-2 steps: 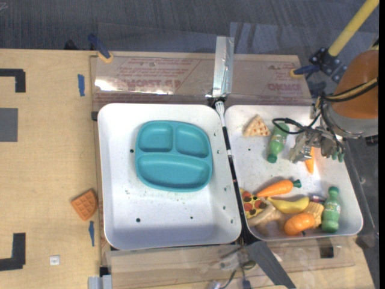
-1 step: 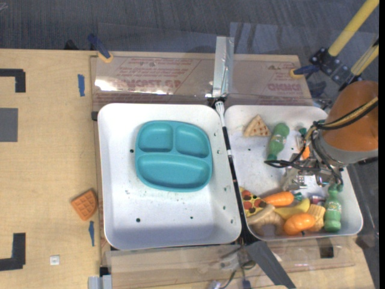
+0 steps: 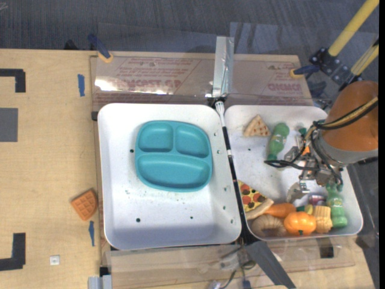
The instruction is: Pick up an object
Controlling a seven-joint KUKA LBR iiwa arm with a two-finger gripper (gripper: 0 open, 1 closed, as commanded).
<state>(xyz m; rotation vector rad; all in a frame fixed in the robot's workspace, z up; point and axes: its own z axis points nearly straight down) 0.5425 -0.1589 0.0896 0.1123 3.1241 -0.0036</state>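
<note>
The right bin (image 3: pixel 274 164) holds a pile of toy food. A pizza wedge (image 3: pixel 257 127) and a green bottle (image 3: pixel 277 139) lie near its far side. Along the near wall sit a pizza slice (image 3: pixel 251 198), a carrot (image 3: pixel 278 210), a bread piece (image 3: pixel 268 224), an orange fruit (image 3: pixel 299 223), a corn piece (image 3: pixel 322 216) and a green item (image 3: pixel 337 211). My gripper (image 3: pixel 305 179) reaches down into the right half of this bin from under the orange wrist band (image 3: pixel 355 122), hanging over the toys near the corn. Cables and the wrist hide its fingers.
The left bin (image 3: pixel 120 209) carries a teal divided plate (image 3: pixel 174 155). An orange waffle toy (image 3: pixel 84 204) lies on the wooden bench left of the bins. Clear plastic flaps stand behind both bins. Yellow poles cross the top right corner.
</note>
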